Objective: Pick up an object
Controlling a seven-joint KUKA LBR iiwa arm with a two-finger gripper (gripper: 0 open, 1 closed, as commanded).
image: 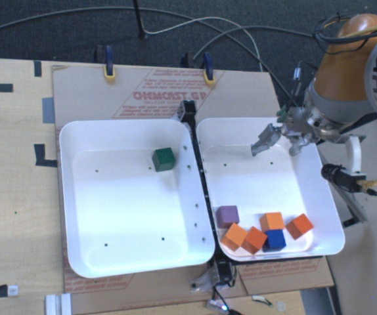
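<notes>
A green cube (164, 159) lies alone in the left bin (83, 195), toward its upper right. In the right bin (313, 176), along the near edge, sit a purple cube (227, 215), three orange cubes (235, 235) (271, 221) (299, 226), another orange one (255, 239) and a blue cube (274, 240). My gripper (279, 143) hovers over the far right part of the right bin, well away from the cubes. Its fingers (265, 140) are spread apart with nothing between them.
A black divider (198, 169) runs between the two bins. Two clamps (109, 64) (207, 69) pin the cardboard sheet at the back. Cables trail across the dark floor behind the bench.
</notes>
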